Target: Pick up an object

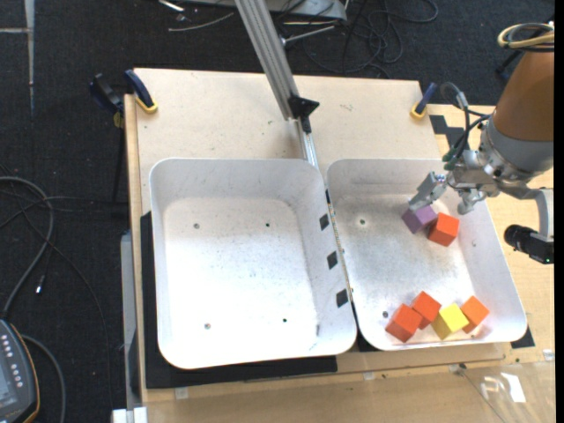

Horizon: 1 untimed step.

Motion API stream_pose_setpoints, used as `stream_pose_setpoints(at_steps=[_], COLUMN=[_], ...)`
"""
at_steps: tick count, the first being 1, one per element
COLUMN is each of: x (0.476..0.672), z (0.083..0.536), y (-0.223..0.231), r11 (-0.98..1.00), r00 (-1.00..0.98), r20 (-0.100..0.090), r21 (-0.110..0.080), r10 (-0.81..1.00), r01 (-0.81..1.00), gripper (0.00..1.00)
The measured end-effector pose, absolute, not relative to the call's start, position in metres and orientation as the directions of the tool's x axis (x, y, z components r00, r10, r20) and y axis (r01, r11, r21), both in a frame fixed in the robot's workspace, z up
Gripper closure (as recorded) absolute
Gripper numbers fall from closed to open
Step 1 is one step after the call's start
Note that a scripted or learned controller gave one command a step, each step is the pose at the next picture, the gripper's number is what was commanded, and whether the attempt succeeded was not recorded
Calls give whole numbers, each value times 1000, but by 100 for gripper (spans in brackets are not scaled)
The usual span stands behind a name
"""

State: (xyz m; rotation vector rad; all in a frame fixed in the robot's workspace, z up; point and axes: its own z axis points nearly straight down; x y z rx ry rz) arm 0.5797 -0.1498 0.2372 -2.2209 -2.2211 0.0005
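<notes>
My gripper (448, 197) hangs over the back of the right bin (374, 188), its two fingers spread apart, so it is open. Just in front of its fingertips lie a purple cube (419, 218) and an orange-red cube (445, 229), touching each other. Neither cube sits between the fingers. Along the bin's front edge is a cluster: two orange cubes (406, 322) (426, 306), a yellow cube (451, 319) and another orange cube (474, 311).
The left bin (176, 192) stands beside the right one, their rims meeting in the middle. A slanted metal rail (269, 51) runs from the back down to the bins' junction. Clamps sit at the board's back corners.
</notes>
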Motion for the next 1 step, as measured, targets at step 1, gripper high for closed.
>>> stream_pose_setpoints(at_steps=[1], x=[613], z=[116], y=[-166], r11=[1], r00=[-1], r20=[0], r21=[2], r10=[1000], r01=[1000], gripper=[0])
